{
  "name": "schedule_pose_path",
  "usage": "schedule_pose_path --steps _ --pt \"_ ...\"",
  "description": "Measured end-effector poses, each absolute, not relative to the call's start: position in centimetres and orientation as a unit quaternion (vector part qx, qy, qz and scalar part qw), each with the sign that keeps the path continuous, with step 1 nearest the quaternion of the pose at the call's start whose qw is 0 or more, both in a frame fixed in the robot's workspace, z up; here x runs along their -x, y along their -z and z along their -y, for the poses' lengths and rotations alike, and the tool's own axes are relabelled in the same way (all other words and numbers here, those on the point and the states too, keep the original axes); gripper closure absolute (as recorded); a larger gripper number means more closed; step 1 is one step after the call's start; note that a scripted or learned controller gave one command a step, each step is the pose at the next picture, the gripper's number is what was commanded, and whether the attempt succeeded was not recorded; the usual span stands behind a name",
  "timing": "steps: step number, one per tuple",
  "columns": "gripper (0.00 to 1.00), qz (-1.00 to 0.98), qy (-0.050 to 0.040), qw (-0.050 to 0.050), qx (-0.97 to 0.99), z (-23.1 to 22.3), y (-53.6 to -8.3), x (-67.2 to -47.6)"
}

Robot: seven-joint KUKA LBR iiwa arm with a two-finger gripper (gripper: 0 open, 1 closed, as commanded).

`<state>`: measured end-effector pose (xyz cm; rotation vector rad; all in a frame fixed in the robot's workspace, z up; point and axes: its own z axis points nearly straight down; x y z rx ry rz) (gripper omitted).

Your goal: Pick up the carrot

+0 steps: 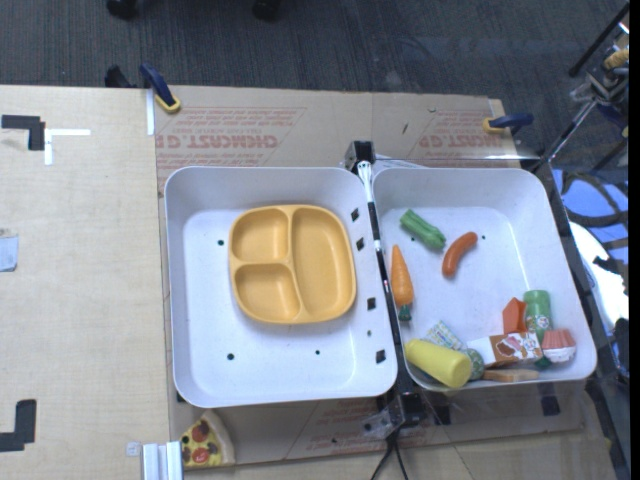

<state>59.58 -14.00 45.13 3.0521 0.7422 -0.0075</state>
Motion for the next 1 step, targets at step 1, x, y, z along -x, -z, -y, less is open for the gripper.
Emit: schedule_pose_path --steps 1 --pt "0.00 -0.184 0.0024 0.001 -0.983 12.98 -44.72 -62.36"
